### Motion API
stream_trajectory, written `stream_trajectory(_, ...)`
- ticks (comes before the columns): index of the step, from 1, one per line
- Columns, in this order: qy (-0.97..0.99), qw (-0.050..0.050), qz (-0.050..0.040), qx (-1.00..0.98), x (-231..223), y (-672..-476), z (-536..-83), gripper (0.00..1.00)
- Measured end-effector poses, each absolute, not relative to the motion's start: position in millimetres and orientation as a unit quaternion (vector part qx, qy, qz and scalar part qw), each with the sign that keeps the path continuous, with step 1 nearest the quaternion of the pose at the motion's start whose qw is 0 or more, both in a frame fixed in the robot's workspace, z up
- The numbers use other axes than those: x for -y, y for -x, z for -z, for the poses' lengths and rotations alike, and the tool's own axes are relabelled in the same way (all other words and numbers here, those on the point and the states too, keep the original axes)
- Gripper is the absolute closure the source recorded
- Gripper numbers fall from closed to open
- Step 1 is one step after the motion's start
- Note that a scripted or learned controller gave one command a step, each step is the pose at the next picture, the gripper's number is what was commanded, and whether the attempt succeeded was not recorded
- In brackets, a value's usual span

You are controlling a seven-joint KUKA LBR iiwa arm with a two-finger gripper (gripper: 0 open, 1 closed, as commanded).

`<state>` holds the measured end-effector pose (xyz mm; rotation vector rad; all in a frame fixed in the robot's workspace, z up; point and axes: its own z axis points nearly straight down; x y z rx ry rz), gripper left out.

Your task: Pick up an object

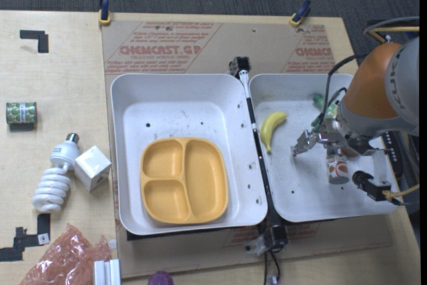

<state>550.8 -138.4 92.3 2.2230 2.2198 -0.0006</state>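
Observation:
In the right bin [293, 207] lie a yellow banana [272, 127] near its left wall, a small can with a white and red label [337, 169] toward the right, and a green item [319, 101] at the back. My gripper [308, 143] hangs low over the bin's middle, right of the banana and just up-left of the can. It touches neither that I can see. The grey and orange wrist [373, 93] hides part of the bin's right side.
The left bin [127, 143] holds a yellow three-compartment tray [185, 180]. On the bench to the left lie a spiral light bulb [55, 173], a white cube [92, 167], a green can [21, 113] and a pink mesh bag [63, 257].

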Motion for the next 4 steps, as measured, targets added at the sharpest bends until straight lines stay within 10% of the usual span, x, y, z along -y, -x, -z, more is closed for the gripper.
stream_trajectory(1, -0.708, 0.001, -0.0001, -0.707, 139.0, -551.6, -102.3, 1.00)
stream_trajectory(2, -0.707, 0.001, 0.0001, -0.708, 196.9, -604.6, -98.3, 1.00)
stream_trajectory(3, -0.704, -0.008, -0.0040, -0.710, 187.8, -605.6, -97.6, 0.00)
stream_trajectory(4, -0.708, 0.000, 0.0000, -0.707, 182.4, -504.6, -92.4, 0.00)
